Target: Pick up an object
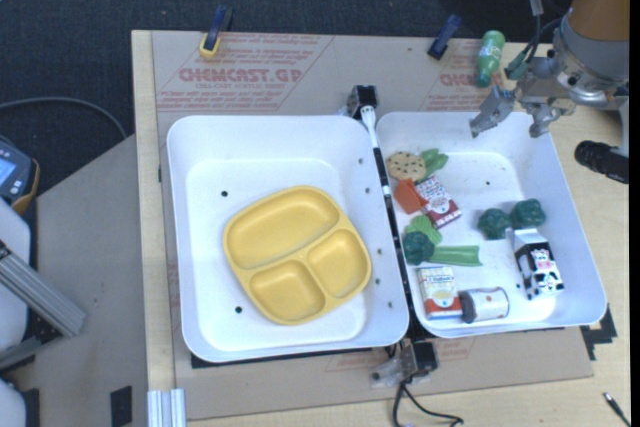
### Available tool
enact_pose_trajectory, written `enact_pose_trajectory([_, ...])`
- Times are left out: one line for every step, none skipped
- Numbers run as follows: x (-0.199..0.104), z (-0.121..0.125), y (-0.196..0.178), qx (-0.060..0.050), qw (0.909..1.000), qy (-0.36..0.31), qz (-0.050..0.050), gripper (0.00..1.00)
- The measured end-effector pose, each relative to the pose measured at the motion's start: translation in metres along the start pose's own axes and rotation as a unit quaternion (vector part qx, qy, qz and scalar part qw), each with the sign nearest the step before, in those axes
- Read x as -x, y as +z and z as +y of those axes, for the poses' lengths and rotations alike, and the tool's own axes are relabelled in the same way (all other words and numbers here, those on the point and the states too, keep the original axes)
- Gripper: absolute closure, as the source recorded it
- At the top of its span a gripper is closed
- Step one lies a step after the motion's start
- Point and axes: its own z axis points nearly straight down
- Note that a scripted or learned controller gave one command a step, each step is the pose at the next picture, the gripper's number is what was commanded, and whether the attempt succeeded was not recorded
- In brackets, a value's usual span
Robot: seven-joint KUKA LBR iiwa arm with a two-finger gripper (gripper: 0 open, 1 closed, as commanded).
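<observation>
small toys lie scattered in the right bin (575,245), among them a black-and-white cow (538,267) at its 4 o'clock. the end effector (515,118) hangs released and empty at the bin's 12 o'clock rim. a yellow divided plate (296,254) sits in the left bin (195,215).

Two bins sit side by side on the bench (300,75). The left bin (200,155) holds a divided tray (296,253). The right bin (570,245) holds small items. The gripper (515,118) hangs over its far edge.

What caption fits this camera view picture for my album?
Open two-finger gripper above right white bin of toys; yellow divided plastic plate in left.
</observation>
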Motion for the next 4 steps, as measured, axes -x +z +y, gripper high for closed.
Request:
enact_pose_trajectory([0.0,0.002,-0.008,0.007,1.0,-0.001,-0.001,0.0])
enact_pose_trajectory([-0.006,0.011,0.041,0.003,1.0,-0.002,0.0,0.0])
enact_pose_trajectory([-0.012,0.011,0.086,0.003,1.0,-0.002,0.0,0.0])
enact_pose_trajectory([-0.015,0.009,0.149,0.003,1.0,-0.001,0.0,0.0])
